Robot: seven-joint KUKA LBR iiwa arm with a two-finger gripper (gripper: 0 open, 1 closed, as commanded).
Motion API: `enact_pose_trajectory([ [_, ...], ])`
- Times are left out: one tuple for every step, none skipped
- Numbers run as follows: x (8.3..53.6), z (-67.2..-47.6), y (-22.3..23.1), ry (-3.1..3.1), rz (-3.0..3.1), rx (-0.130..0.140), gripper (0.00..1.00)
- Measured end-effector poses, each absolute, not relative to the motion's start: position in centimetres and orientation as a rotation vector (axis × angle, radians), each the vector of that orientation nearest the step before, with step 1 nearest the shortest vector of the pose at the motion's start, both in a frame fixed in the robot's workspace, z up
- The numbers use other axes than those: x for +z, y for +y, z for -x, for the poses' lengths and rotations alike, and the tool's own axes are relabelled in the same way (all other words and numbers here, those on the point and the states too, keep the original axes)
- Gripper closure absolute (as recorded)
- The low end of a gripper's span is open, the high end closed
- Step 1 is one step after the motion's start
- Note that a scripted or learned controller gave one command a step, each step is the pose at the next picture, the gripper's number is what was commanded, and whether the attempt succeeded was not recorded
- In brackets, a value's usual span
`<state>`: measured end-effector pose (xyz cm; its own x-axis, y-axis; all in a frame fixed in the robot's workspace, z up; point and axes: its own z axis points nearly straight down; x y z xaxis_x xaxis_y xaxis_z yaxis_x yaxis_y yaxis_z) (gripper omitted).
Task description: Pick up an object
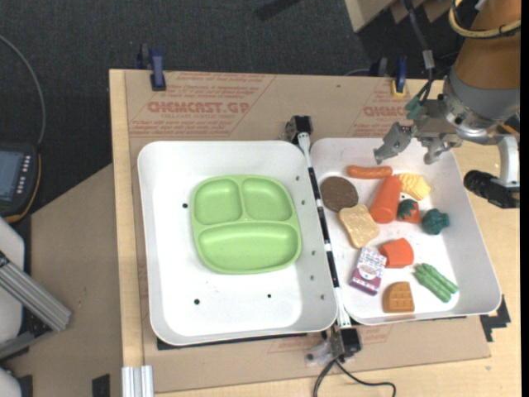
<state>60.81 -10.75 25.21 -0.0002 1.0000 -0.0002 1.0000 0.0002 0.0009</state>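
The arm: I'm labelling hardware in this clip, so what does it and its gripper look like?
The arm is grey with an orange band above the wrist. Its lower end is pale metal, with thin cables running beside it. The gripper has two grey metallic fingers.

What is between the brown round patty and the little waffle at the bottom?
In the camera view, a tan toast slice and a purple-white carton lie between the brown round patty and the orange waffle.
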Motion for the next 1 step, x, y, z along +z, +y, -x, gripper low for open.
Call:
enact_pose_trajectory([
  [7.9, -58.24, -13.69, 2.219, -2.23, -0.001, 0.0],
])
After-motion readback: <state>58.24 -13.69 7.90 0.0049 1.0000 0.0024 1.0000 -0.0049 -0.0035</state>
